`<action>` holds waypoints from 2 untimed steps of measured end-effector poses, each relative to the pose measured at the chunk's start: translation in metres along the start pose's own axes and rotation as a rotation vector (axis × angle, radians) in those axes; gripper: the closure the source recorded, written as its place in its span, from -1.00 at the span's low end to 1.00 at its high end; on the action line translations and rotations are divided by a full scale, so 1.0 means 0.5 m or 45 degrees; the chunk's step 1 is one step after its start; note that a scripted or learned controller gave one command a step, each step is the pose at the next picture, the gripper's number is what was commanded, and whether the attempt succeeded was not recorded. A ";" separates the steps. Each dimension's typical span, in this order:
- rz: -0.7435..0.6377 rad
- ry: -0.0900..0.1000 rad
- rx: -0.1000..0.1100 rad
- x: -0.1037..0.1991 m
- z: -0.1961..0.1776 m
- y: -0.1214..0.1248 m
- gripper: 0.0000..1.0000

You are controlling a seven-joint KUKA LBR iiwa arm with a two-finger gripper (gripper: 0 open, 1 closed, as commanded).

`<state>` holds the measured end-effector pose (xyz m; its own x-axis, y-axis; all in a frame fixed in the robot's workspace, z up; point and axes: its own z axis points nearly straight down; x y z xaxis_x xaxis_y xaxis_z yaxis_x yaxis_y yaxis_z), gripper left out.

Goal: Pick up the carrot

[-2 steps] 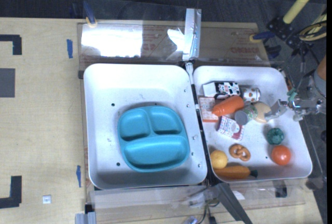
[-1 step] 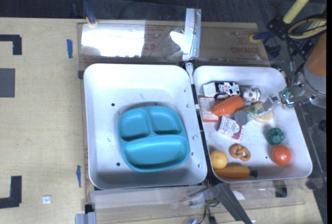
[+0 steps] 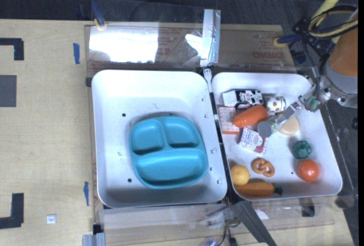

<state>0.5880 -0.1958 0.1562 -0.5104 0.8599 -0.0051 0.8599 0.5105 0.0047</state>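
An orange carrot (image 3: 249, 116) lies tilted in the upper middle of the right bin (image 3: 333, 176), on top of small packets. A second orange, carrot-like piece with a dark green end (image 3: 259, 188) lies along that bin's front wall. My gripper (image 3: 269, 123) reaches in from the right, low over the bin. Its grey tip is right beside the upper carrot's right end, touching it or nearly so. I cannot see anything held in it.
Around the gripper lie a cream wedge (image 3: 290, 127), a green broccoli piece (image 3: 301, 148), a tomato (image 3: 307, 170), a pretzel (image 3: 262, 167), a lemon (image 3: 239, 174) and a pink packet (image 3: 249, 139). The left bin (image 3: 108, 91) holds a blue divided plate (image 3: 168, 151).
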 end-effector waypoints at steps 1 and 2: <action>0.093 0.006 0.003 0.099 0.023 0.034 -1.00; -0.430 -0.001 -0.001 0.114 0.125 0.120 -1.00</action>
<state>0.6108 -0.1165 0.0939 -0.7667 0.6420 -0.0069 0.6420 0.7667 0.0031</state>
